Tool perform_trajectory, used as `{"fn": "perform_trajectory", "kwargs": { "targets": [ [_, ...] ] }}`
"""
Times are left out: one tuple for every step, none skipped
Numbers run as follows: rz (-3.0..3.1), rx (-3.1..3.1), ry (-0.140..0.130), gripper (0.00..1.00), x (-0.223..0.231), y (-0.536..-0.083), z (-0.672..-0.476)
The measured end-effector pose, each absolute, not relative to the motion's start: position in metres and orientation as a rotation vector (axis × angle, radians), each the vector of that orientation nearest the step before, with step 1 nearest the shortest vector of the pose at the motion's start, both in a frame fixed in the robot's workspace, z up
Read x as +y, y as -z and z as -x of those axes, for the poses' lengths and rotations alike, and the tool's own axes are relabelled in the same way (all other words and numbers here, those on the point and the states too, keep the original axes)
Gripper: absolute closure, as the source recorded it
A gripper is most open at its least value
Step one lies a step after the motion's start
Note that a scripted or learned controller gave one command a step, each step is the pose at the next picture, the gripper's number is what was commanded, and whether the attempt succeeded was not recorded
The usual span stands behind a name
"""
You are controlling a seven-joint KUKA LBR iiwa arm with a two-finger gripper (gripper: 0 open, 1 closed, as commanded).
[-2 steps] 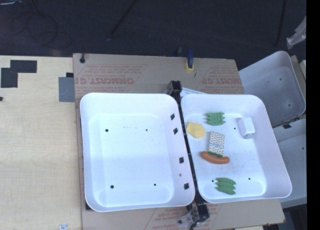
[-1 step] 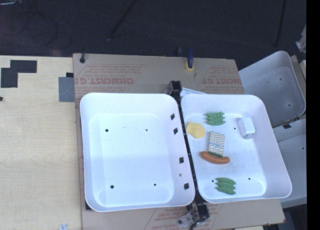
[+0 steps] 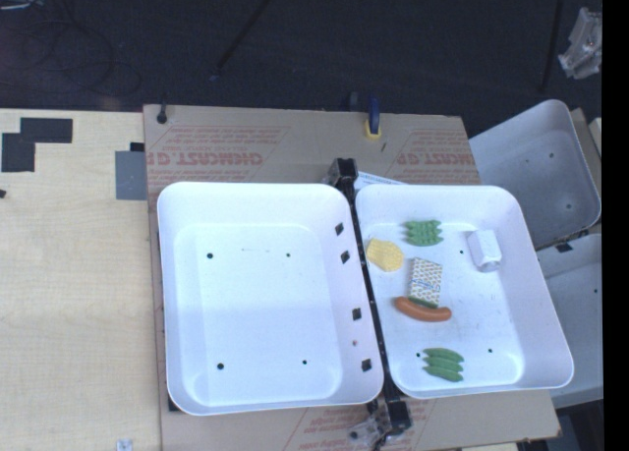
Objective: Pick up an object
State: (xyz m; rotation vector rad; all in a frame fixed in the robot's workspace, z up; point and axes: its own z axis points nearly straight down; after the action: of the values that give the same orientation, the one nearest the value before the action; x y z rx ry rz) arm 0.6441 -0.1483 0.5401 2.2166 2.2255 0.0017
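The right white bin holds several small objects. A green leafy toy lies near its far side, with a white cylinder to its right. A yellow round piece sits by the bin's left wall. Beside it lies a patterned small box, and an orange-red sausage rests just below that. Green pea pods lie near the front wall.
The left white bin adjoins the right one along a black-clipped divider. Both rest on a brown cardboard sheet on the pale wooden bench. A grey metal plate juts in at the right, and a small clamp sits at the cardboard's back edge.
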Motion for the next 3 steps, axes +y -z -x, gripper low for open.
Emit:
{"fn": "perform_trajectory", "kwargs": {
  "targets": [
    [-2.220,2.229,0.003,1.00,-0.098,-0.537,-0.644],
    [-2.219,2.230,0.003,1.00,-0.046,-0.537,-0.644],
    [-2.221,2.230,0.005,1.00,0.003,-0.537,-0.644]
  ]
}}
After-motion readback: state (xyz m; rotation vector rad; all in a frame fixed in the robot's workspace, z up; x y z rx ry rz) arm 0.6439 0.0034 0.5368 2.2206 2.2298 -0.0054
